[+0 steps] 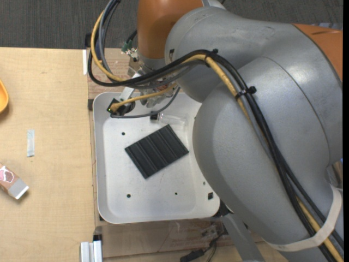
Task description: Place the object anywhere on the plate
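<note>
arm (256,102) looms over white bin (109,201); black ribbed pad (157,150) lies flat mid-bin; finger state: cannot tell.

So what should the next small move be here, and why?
Probably bring the tool toward the near side of the white bin, over the black ribbed pad. The pad lies flat and free mid-bin, while the tool sits at the bin's far corner, apart from it.

Robotics lab: industrial arm (262,91) with cable bundle (163,70), white bin (109,201), plywood bench (49,91), carpeted floor (54,10).
</note>
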Controlling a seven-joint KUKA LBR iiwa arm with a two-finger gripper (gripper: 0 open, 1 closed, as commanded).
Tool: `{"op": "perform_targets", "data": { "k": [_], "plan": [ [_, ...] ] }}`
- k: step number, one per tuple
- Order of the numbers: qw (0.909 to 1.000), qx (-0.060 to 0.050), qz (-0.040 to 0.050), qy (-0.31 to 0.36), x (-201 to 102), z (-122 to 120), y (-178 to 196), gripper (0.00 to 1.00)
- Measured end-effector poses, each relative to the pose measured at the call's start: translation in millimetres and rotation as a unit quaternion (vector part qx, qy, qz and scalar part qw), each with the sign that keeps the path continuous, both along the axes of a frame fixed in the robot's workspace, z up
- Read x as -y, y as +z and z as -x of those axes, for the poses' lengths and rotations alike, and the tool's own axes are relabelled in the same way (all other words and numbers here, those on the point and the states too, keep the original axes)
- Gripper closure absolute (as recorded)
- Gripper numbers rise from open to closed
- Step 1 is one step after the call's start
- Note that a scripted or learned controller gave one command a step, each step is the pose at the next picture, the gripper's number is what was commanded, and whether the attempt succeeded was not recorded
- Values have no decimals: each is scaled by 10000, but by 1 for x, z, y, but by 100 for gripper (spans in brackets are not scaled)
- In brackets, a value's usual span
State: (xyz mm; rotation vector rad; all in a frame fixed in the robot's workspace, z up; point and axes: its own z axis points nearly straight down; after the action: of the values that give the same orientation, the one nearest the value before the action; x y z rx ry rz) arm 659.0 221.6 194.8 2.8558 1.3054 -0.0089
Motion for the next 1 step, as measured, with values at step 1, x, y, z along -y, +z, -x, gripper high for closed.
{"op": "perform_targets", "data": {
  "k": [1],
  "plan": [
    [9630, -19, -17, 2696, 39, 42, -31, 100]
  ]
}}
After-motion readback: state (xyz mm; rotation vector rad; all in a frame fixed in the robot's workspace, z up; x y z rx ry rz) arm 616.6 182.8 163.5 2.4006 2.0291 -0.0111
